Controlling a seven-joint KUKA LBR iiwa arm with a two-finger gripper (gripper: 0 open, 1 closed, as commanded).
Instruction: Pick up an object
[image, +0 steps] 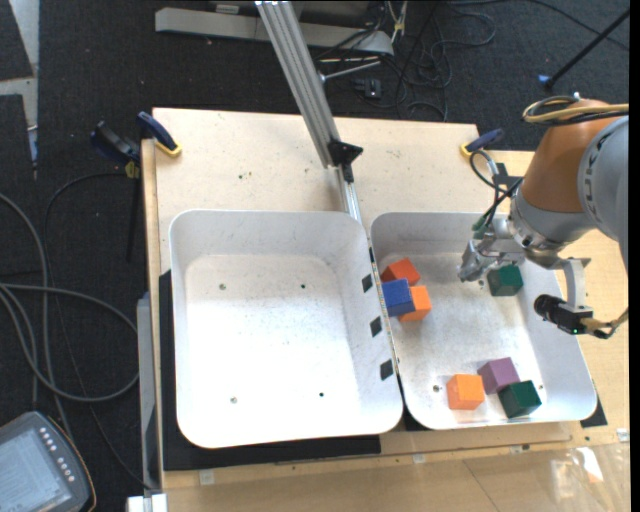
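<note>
My gripper (478, 262) hangs low over the back of the right bin (455, 335), under the grey wrist with its orange band. A dark green block (506, 281) sits right beside the gripper on its right, touching or nearly so; whether it is gripped is unclear. To the left lies a cluster of an orange block (402, 270), a blue block (397, 296) and another orange block (419, 303). Near the bin's front edge rest an orange cube (465, 391), a purple block (498, 374) and a dark green cube (520, 398).
The left bin (270, 320) lies beside the right one, with the shared rim between them. A slanted metal pole (305, 80) runs from the top down to the bins' back edge. Clamps sit on the bench's back corners.
</note>
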